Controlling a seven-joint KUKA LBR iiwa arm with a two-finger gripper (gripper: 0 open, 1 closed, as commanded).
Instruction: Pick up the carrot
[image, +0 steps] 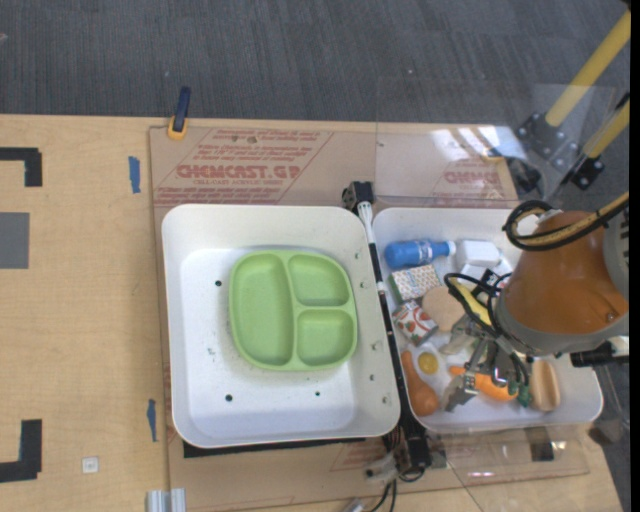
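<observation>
The carrot (493, 387), orange with a green top toward the right, lies near the front of the right bin (590, 405). My gripper (476, 377) is low in that bin, right over the carrot's left end and touching or nearly touching it. The grey wrist with its orange band (555, 285) hangs above and hides the bin's right half. Whether the carrot is gripped is unclear from here.
Beside the carrot are a brown-orange piece (424, 400), a fried-egg toy (427, 362), a red and white can (414, 322), a tan box (420, 282), a blue bottle (415, 252) and a bun (545, 385). The left bin (190, 300) holds a green divided plate (293, 310).
</observation>
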